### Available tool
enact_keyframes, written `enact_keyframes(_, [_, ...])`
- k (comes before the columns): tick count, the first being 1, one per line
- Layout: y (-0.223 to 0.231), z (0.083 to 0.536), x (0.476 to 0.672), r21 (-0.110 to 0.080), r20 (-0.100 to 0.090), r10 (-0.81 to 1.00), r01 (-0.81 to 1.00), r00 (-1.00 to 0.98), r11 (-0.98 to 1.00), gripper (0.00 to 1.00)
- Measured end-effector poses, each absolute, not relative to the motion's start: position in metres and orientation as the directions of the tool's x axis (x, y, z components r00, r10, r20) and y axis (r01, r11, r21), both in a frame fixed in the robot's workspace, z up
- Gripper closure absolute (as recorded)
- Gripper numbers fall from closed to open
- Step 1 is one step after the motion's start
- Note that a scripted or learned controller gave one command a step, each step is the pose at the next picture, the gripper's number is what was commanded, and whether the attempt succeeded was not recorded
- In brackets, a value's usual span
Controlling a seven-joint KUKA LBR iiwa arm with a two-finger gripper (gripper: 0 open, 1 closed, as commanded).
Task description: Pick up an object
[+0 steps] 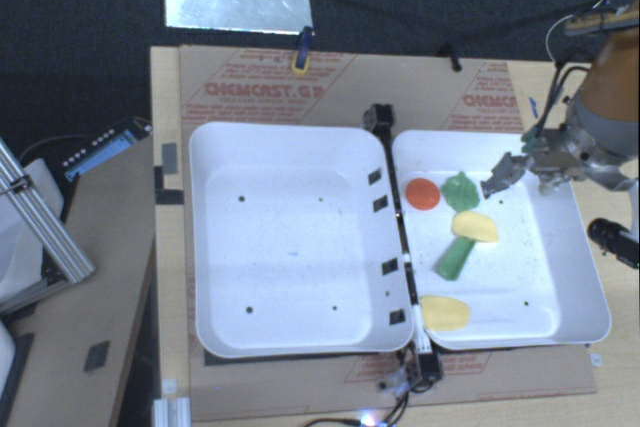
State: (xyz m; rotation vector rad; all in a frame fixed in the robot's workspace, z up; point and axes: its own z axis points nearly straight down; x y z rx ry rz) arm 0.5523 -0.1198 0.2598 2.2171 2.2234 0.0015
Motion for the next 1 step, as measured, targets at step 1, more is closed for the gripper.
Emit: enact_keyframes(1, [-0.1434, 0.1461, 0.4826, -0.009, 0.003, 1.0, 1.0, 0.003, -0.003, 0.0])
